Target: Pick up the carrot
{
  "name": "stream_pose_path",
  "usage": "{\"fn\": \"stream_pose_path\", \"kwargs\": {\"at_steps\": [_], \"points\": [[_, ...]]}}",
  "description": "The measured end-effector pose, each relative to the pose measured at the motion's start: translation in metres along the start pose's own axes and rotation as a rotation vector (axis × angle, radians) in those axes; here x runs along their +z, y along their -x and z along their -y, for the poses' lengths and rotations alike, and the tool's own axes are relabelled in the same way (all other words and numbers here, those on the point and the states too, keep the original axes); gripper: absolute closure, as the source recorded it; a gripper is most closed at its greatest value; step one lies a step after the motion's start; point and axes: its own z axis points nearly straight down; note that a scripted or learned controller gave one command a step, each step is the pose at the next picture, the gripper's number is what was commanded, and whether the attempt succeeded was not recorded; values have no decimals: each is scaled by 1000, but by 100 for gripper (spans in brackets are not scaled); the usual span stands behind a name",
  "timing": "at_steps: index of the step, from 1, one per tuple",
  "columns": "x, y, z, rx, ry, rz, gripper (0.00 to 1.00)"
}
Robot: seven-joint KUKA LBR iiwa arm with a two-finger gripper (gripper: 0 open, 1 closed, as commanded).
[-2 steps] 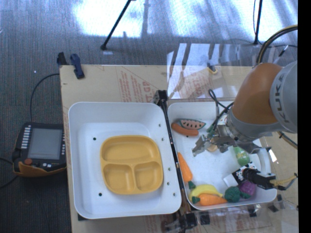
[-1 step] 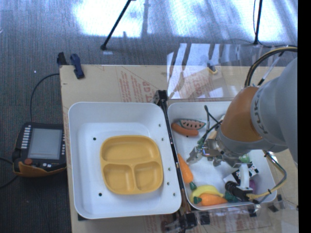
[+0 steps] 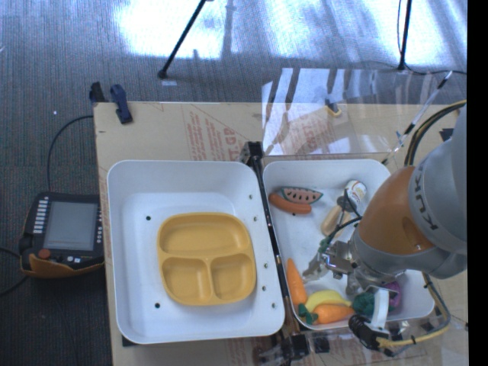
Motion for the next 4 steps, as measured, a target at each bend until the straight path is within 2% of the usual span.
{"fn": "stream_pose_path", "kwargs": {"at_steps": [1,2,3,4], "points": [[-8,1,1,8,-7,-3,100],[-8,1,1,11,-8,-2,0],[-16,2,2,14,-17,-4,100],[-16,2,2,16,-17,-4,0]]}}
